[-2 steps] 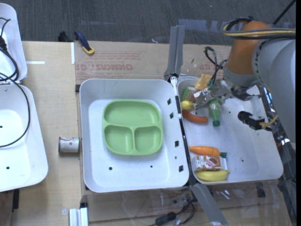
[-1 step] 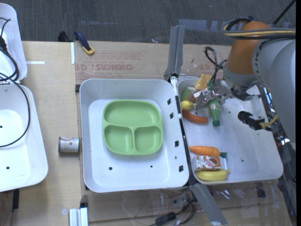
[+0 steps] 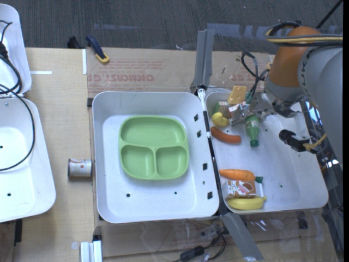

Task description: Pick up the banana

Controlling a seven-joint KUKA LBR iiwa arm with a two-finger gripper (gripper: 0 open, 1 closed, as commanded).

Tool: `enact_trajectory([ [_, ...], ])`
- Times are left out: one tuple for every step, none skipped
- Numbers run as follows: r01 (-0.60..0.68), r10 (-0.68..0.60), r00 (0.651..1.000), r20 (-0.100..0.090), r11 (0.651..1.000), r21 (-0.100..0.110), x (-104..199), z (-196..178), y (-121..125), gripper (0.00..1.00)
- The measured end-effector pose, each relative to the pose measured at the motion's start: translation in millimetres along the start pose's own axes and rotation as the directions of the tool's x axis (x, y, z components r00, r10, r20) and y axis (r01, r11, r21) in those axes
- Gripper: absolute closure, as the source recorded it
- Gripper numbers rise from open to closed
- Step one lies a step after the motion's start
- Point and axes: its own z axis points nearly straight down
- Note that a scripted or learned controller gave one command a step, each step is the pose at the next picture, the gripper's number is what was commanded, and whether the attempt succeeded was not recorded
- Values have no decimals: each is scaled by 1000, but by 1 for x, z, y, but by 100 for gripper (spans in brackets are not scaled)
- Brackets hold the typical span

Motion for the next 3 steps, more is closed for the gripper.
enact_trajectory([
  [134, -134, 991, 6, 991, 0, 25, -1, 6, 0],
  [134, -134, 991, 6, 991, 0, 25, -1, 6, 0],
  [134, -134, 991, 6, 991, 0, 25, -1, 6, 0],
])
